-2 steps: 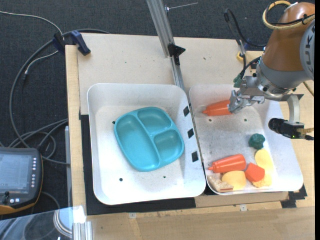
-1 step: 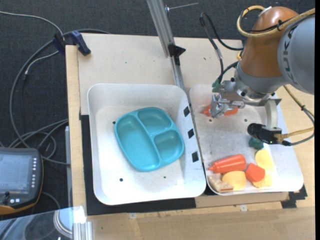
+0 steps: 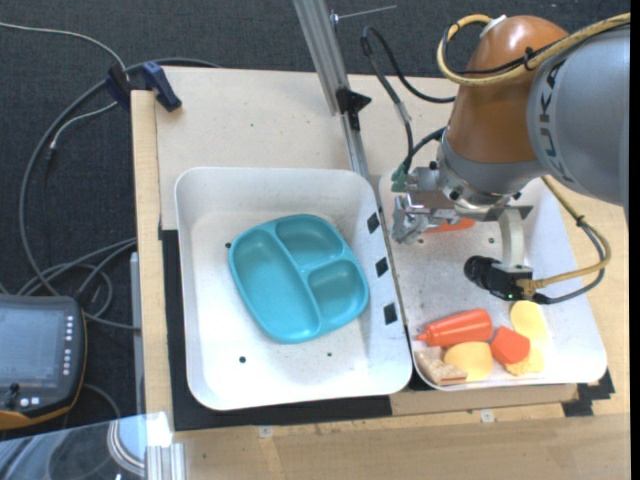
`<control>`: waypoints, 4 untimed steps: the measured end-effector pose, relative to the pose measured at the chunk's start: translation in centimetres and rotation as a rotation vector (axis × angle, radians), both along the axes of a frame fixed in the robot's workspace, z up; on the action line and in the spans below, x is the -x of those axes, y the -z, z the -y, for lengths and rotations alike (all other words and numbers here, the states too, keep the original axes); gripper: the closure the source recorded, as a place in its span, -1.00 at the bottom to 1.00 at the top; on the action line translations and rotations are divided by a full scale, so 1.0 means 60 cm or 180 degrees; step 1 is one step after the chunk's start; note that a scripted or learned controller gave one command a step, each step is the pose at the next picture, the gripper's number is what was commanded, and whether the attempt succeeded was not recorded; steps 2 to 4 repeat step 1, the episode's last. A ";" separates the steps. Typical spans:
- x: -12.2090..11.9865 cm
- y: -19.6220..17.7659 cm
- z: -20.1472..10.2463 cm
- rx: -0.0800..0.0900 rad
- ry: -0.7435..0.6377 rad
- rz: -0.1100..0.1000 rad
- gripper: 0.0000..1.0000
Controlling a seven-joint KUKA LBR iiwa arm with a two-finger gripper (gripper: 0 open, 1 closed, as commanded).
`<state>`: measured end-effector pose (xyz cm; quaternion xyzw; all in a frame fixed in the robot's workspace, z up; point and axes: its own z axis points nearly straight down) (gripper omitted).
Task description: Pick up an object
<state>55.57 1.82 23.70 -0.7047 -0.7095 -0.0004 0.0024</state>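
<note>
The arm reaches in from the right over the far part of the right bin (image 3: 560,373), and its gripper (image 3: 418,218) hangs near that bin's left wall; whether it is open or closed, or has anything in its grasp, I cannot tell. At the near end of that bin lie an orange bottle-shaped toy (image 3: 458,326), a red piece (image 3: 509,345), and yellow pieces (image 3: 470,359), clustered together. A teal divided plate (image 3: 297,276) rests in the left bin (image 3: 200,208)
</note>
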 end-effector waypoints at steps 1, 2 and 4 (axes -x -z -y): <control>0.033 -0.011 -0.094 0.0001 -0.0004 -0.0002 1.00; 0.033 -0.011 -0.094 0.0001 -0.0004 -0.0002 1.00; 0.033 -0.011 -0.094 0.0001 -0.0004 -0.0002 1.00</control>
